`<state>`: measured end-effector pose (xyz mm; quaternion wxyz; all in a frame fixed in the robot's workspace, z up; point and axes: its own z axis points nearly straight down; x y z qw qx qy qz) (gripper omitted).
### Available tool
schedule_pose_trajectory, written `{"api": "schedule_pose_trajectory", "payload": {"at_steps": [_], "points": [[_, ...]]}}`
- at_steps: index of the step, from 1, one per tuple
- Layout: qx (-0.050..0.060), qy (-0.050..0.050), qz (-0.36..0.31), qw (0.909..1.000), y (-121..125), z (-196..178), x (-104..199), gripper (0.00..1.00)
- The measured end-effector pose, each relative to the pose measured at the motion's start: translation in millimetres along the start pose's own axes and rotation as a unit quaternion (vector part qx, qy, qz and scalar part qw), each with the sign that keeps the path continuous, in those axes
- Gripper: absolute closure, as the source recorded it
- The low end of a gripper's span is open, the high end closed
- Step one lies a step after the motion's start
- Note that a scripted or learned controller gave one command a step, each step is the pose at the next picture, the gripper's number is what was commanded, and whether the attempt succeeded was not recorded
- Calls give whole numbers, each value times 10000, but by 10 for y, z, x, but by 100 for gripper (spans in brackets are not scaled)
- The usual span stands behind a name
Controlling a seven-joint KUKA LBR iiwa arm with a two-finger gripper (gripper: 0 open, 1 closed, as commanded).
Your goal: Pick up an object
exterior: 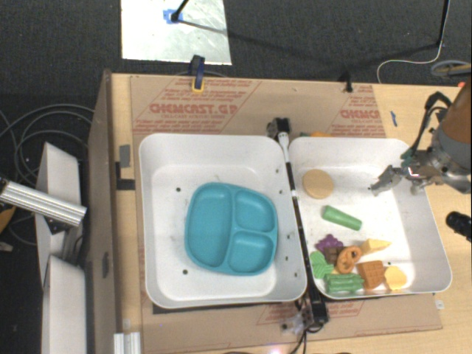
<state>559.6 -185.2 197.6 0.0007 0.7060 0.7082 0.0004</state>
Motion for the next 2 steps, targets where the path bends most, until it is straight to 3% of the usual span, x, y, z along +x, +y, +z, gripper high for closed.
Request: {"api": "schedule_pose_trajectory", "payload": {"at_steps": [1, 2], "points": [[-2, 2, -22, 10000, 348, 482, 475, 0], [18, 8, -1, 10000, 141, 867, 659, 0]]}}
